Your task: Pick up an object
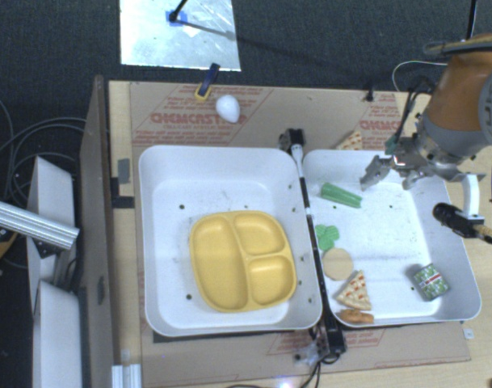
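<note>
Taking the black divider [309,217] between the two shallow white bins as the marker, I start well to its left: the left white plastic bin [161,217] holds a yellow plastic plate with three compartments [242,259], lying flat near the bin's middle. Beyond that bin's far edge, on the cardboard-covered surface [310,107], a small white egg-shaped ball [227,107] sits by itself.

Just right of the divider, in the right white plastic bin [460,297], lie the likely targets. A flat green bar-shaped toy [341,196] rests toward the far side, slightly angled. Nearer, close against the divider, sit a small green leafy toy [326,236], a tan round cracker-like disc [338,263], a toy pizza slice [355,291] and an orange sausage-like piece [355,317] at the near rim. Further right, a small green-and-white can [429,281] lies tilted near the near right corner.

The grey two-finger claw [376,170] hangs over the far part of the right bin, just right of the green bar and nothing is between its fingers; I cannot tell how wide they stand.

The bar looks the nearest choice. To do it well, I'd say the claw should shift over the bar's middle, turn so its fingers cross the short width, and drop low before closing, since the piece is thin and could slide.
</note>
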